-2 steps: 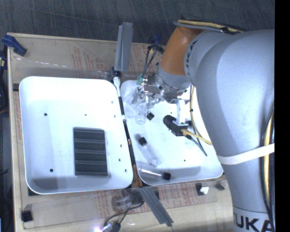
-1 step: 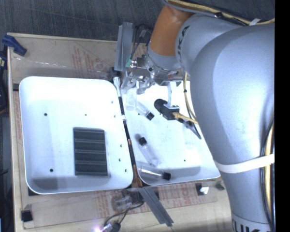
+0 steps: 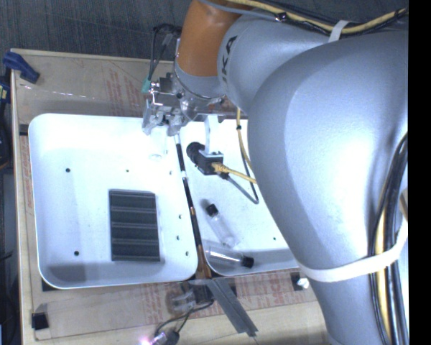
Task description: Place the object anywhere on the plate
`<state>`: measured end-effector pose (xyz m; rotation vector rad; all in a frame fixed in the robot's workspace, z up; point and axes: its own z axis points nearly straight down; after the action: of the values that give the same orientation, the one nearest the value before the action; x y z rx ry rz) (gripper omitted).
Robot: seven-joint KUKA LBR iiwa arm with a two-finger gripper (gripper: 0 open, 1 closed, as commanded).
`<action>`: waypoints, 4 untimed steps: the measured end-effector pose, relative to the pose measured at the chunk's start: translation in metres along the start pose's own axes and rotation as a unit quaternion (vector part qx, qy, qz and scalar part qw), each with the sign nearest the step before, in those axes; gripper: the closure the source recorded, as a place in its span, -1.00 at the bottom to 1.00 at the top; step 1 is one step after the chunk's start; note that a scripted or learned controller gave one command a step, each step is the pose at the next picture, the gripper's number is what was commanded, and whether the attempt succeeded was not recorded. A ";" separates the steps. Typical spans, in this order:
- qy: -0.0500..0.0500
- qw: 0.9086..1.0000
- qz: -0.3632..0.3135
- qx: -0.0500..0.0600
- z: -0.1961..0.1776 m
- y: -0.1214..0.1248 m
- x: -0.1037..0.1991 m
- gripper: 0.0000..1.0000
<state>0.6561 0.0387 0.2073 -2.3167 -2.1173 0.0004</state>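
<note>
Starting at the left, the desk (image 3: pixel 93 70) is seen carrying the left bin (image 3: pixel 34 192). A dark ribbed plate (image 3: pixel 134 226) is laid flat in its lower middle, with nothing set on it yet. Further right, the tool (image 3: pixel 164 126) is hung over that bin's upper right corner, close to the rim shared with the next bin and well apart from the plate. Whether it's open or closed honestly can't be made out from this angle, and nothing can be seen gripped in it. Over in the right bin (image 3: pixel 253 225), a small clear vial (image 3: pixel 220 223) with a black cap is found lying on its side near the middle. A second clear tube (image 3: pixel 226 256), also black-capped, is lying lower down by the near wall. One of these two is presumably the thing meant to be moved, though which one can't be told. Either way it would be expected to be very light, stiff and slick, so it could easily be rolled away or squirted out if pinched off-centre. If it's glass, it could be cracked by a hard squeeze. A hold is probably best taken across the body at mid-length, square to the long axis, with the cap end left alone.
</note>
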 end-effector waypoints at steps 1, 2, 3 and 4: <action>-0.001 0.984 0.179 0.003 0.017 -0.050 -0.028 1.00; -0.001 0.935 0.355 0.001 0.017 -0.004 0.044 1.00; -0.001 0.978 0.208 0.002 0.017 -0.014 0.018 1.00; -0.002 0.927 0.374 0.003 0.017 -0.083 -0.003 1.00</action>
<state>0.5734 0.0430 0.1901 -2.9400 -1.0961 0.0144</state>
